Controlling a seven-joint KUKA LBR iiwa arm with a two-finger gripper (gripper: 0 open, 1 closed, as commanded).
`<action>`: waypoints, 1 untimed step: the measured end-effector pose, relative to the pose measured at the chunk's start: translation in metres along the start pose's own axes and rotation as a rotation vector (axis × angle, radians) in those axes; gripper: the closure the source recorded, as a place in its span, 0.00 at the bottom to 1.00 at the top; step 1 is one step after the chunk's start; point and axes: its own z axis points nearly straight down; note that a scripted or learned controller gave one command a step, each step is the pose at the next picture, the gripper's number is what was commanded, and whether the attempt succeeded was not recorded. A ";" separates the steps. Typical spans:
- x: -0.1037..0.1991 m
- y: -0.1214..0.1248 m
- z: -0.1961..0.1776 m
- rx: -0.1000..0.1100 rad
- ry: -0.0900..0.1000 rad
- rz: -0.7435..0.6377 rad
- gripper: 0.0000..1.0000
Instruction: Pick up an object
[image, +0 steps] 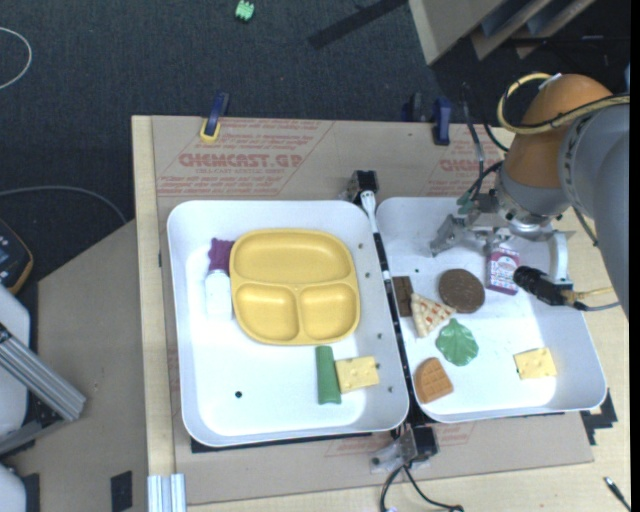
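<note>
Right bin (590, 372) holding: brown round patty (462, 289) lying at centre; pink packet (502, 270) sitting just right of the patty; green leaf (457, 342) lying below it. Gripper (490, 232) hovering above the patty, finger state impossible to tell.

The gripper (497, 243) hangs low in the right bin (580, 385), perhaps touching a pink packet (502, 270).

place: robotics lab | evidence: clamped cardboard bench (300, 150), two white bins (190, 330), loose cables (60, 195), dark carpet (100, 60)
</note>
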 end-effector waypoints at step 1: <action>0.000 0.001 -0.012 -0.004 -0.001 0.000 1.00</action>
